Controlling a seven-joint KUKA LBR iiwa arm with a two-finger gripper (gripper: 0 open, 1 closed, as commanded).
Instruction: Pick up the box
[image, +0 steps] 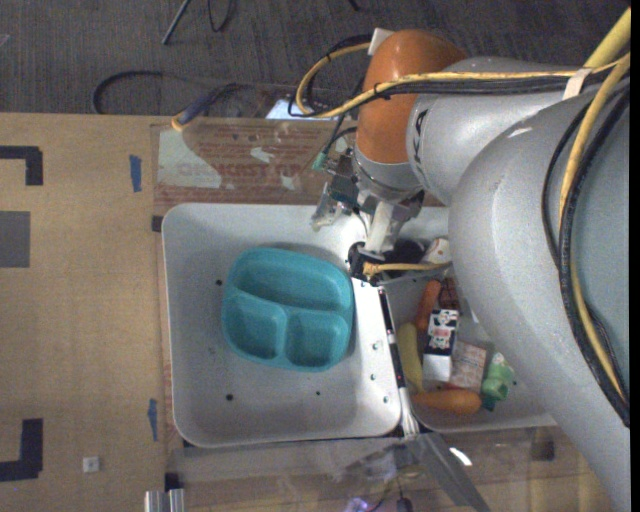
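— Any writing you can read?

— None. The box (441, 330) has a black panel and a white one with small coloured print, too small to read. The pale packet (468, 364) touching its right side carries reddish marks, also unreadable. Left of my gripper (338, 198), beyond the bin's far rim, lies a worn brown panel (235, 160) with faded reddish lettering that I cannot make out.

— What is your gripper doing?

— It hangs over the far right corner of the left bin (200, 400), close to the wall shared with the right bin (480, 424). Whether it is spread or closed, I cannot tell; my wrist covers it. I see nothing held in it.

— Where is the box from there?

— Below and to the right of my gripper in the view, in the right bin and well apart from it. A yellow banana (408, 355) lies just left of the box, along the shared wall. An orange, carrot-like piece (430, 298) sits just above the box, on the side nearer my gripper. A second orange piece (450, 401) lies below it, and a green item (497, 380) lies past the packet.

— And directly below you?

— A teal divided tray (288, 310) lies in the left bin, below and slightly left of my gripper.
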